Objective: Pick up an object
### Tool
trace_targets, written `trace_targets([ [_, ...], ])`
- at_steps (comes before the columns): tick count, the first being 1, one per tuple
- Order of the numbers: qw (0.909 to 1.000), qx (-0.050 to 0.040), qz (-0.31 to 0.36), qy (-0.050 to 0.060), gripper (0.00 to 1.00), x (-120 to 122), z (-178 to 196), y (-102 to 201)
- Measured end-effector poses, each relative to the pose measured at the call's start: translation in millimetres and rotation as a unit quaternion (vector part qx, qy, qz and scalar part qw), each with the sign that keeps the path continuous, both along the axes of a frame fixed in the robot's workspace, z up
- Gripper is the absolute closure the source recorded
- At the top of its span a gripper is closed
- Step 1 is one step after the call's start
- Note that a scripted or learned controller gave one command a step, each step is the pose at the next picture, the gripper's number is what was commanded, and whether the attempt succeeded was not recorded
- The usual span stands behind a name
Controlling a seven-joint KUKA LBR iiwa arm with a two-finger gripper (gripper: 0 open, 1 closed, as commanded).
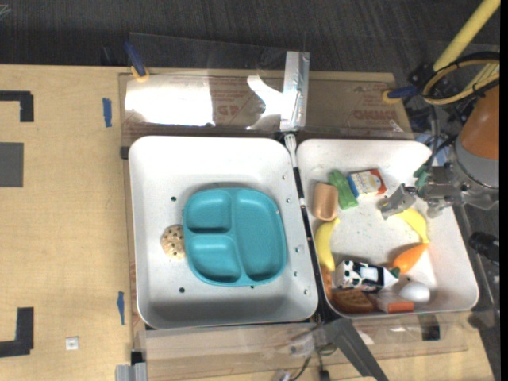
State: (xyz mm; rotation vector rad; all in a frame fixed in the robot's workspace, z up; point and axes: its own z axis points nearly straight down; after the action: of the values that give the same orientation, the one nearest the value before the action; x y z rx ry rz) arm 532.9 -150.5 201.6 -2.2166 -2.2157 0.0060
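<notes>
**Claw low over the toys in the right bin**

The objects to pick lie in the right bin (468, 280). A tan cup (325, 201) lies on its side near the left wall, with a green toy (344, 189) and a small red and white carton (367, 182) just beside it toward the back. A yellow banana (325, 244) lies below the cup along the left wall. A second yellow piece (415, 224) is near the middle right, and an orange carrot-like toy (410, 256) lies just in front of it. At the front there are a black and white cow figure (363, 275), a brown piece (352, 299) and a white rounded object (413, 294).

The claw (394, 202) is over the middle of this bin, very near the second yellow piece. I cannot tell whether it is apart or together, and nothing is visibly held in it. The arm (476, 145) comes in from the right with its orange band.

The left bin (151, 213) holds a teal divided plate (236, 235), and a cookie (174, 241) is touching its left edge. Both bins are on the worktop (55, 213).
</notes>
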Motion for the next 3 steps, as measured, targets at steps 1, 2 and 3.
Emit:
trace_targets([
  [1,0.9949,0.0001,0.101,-0.002,0.0,45,-109,-11],
  [2,0.9885,0.0063,0.151,-0.002,0.0,58,-101,-39],
  [3,0.9803,0.0006,0.197,-0.004,0.0,72,-65,47],
])
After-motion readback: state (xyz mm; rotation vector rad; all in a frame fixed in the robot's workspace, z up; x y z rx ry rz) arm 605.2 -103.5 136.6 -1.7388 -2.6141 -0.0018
